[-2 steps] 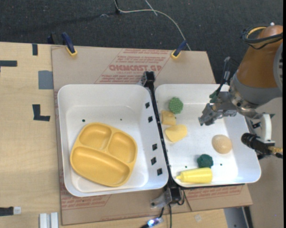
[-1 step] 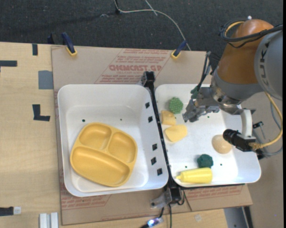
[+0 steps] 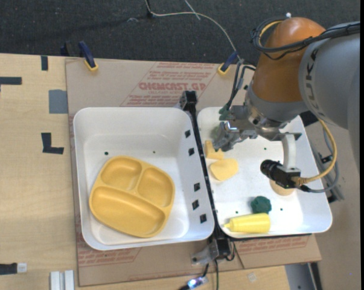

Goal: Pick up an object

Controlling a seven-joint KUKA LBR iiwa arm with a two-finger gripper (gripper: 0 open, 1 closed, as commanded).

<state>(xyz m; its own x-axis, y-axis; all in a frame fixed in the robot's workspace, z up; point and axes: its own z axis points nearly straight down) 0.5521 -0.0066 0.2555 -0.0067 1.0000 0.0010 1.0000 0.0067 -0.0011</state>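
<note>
Here the grey arm's two-finger gripper [image 3: 225, 139] hangs low over the right white bin [image 3: 308, 219], near its left wall, just above a flat pale-yellow piece [image 3: 223, 168] lying on the bin floor; whether it is clenched or released I cannot tell. Nearer the front of that bin lie a small dark-green lump [image 3: 261, 204] and a yellow corn-like cylinder [image 3: 250, 223]. A yellow divided plastic plate [image 3: 131, 195] sits in the left white bin [image 3: 85, 125]

two white bins [image 3: 85, 125], one yellow tray [image 3: 132, 195], three small items [image 3: 223, 169].
</note>
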